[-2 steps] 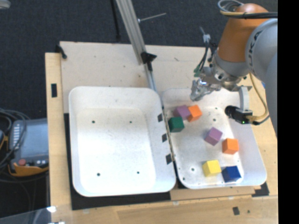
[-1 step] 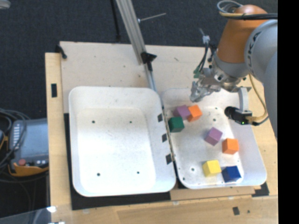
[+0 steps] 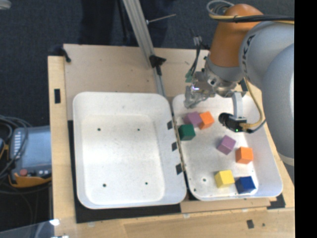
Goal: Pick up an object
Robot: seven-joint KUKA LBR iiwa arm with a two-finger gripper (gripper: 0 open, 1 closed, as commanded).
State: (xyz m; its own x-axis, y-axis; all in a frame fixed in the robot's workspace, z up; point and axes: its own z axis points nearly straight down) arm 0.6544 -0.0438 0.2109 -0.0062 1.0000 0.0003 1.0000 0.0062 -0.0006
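Note:
The right bin holds several small blocks. A purple block and an orange block lie side by side near its far left corner, with a green block just in front of them by the left wall. Further right sit another purple block and an orange block. A yellow block and a blue block rest near the front edge. My gripper hangs over the bin's far left corner, just above and behind the first purple block. Nothing shows between its fingers.
The left bin stands beside the right one, sharing a narrow divide. A slanted metal pole crosses the bench behind the bins. The grey arm covers the far right side of the bench.

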